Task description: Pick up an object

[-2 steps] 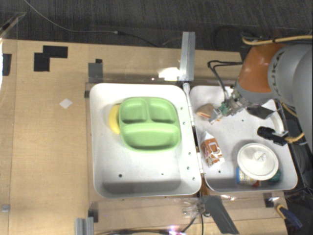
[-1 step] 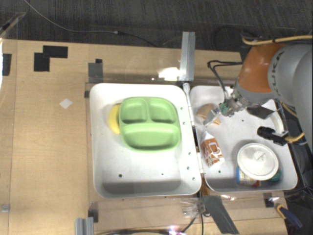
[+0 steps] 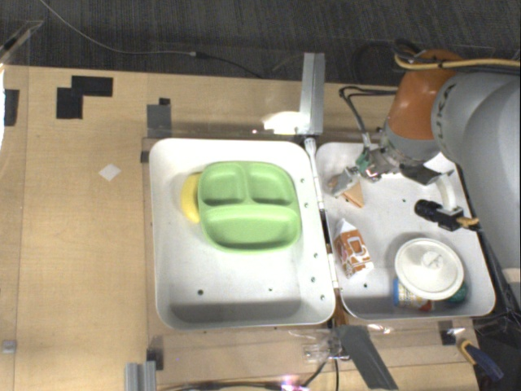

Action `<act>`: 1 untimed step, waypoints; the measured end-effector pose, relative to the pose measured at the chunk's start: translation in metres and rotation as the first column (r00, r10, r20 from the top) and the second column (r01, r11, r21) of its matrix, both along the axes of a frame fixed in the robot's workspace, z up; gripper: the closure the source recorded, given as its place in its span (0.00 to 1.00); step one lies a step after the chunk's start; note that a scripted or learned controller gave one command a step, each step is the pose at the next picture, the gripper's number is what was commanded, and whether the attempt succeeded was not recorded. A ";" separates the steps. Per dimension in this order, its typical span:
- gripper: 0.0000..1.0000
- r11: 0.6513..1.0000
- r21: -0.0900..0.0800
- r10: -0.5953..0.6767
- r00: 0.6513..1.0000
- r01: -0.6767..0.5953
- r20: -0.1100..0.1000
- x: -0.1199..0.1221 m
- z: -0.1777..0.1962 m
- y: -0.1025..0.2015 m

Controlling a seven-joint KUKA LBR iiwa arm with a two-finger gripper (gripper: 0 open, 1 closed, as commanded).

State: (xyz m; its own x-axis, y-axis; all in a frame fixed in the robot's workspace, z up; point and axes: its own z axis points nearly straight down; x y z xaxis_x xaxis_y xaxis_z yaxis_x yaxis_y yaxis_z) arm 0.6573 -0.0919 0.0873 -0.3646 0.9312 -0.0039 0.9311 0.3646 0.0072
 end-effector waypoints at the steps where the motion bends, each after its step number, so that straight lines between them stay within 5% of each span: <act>1: 1.00 1.000 -0.001 0.008 1.000 -0.008 0.006 0.002 0.013 0.002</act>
